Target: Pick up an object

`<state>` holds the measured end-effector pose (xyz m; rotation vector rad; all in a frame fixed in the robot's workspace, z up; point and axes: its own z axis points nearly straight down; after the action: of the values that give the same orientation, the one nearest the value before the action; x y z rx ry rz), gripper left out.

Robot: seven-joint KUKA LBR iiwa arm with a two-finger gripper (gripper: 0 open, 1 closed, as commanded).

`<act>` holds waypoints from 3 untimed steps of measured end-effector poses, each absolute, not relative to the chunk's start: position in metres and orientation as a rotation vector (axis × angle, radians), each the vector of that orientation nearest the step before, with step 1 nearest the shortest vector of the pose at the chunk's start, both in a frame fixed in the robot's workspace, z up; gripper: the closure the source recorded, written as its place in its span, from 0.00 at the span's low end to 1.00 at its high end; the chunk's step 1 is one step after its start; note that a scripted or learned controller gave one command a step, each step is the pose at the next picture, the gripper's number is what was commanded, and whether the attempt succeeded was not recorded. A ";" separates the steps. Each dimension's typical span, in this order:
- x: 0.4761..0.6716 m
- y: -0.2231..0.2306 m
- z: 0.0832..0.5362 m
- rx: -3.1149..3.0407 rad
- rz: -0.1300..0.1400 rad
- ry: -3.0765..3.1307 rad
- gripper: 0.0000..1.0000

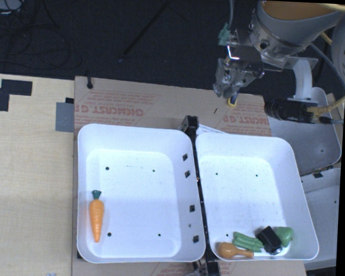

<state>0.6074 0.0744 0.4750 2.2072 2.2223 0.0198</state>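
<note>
Metal and dark, the gripper (pixel 232 92) hung at the top of the camera view, above the far edge of the cardboard sheet (pixel 133 109) and well back from both bins; its fingertips were too small and cluttered to make out, so I could not tell whether it was spread or closed, and nothing showed between them. Above it the grey arm (pixel 290 25) came in from the upper right, with its orange band (pixel 297 9) at the top edge. Below the gripper, the right bin (pixel 247 148) held a cluster of items in its near right corner: a green bean pod (pixel 248 242), a black block (pixel 269 239) lying partly over a green piece (pixel 285 233), and a tan pear-shaped item (pixel 233 251) just in front of the pod, touching or nearly touching it. All of these lay well apart from the gripper. The left bin (pixel 131 138), side by side with the right one and joined by a black divider strip (pixel 193 188), held an orange carrot (pixel 96 216) with a green top near its near left wall, lying lengthwise with the tip toward the front. Both bins sat on the cardboard sheet, which rested on a pale wooden bench (pixel 24 172).
</note>
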 end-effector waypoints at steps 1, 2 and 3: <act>0.618 0.014 0.347 2.234 -0.021 2.220 1.00; 0.624 0.083 0.422 2.212 0.008 2.228 1.00; 0.604 0.081 0.541 2.214 0.013 2.220 1.00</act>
<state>0.6044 0.0806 0.5406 2.2142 2.2196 0.0131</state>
